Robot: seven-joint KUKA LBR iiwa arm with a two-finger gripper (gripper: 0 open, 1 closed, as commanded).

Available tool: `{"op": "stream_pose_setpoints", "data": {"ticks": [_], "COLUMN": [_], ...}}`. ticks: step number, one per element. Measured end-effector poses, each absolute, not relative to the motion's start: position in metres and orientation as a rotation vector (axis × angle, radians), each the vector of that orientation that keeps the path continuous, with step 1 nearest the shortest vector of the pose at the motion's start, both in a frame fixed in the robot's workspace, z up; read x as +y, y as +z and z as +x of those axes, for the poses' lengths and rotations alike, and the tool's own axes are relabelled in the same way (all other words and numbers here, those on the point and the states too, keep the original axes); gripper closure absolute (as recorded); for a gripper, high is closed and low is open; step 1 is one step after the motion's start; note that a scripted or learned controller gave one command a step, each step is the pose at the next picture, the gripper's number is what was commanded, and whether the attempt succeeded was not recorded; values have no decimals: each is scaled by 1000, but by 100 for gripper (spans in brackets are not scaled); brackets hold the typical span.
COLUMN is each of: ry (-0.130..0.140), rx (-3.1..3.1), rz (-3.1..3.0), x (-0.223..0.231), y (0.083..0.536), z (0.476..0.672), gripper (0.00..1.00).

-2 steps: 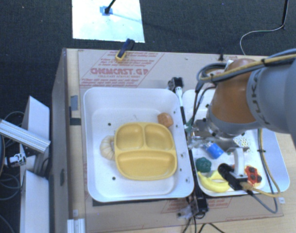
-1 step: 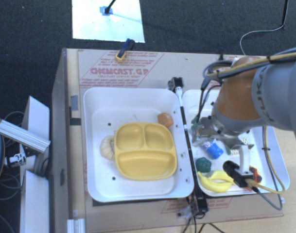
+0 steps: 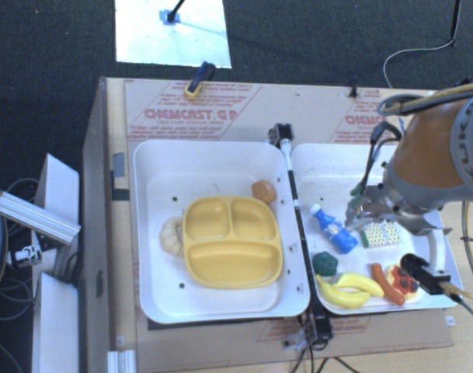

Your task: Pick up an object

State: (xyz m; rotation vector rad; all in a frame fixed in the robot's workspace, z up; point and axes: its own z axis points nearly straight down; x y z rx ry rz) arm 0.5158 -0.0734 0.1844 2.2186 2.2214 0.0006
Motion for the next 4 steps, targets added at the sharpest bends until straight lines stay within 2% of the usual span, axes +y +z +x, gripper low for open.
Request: {"op": "stream_pose_setpoints", "data": {"ticks": [2, 3, 4], "ry": [2, 2, 0], "rx": [2226, 2225, 2222], "rz": [2217, 2218, 2218], "x": [24, 24, -47], "y": [184, 184, 184], "z": [510, 510, 516], "gripper": [100, 0, 0]}}
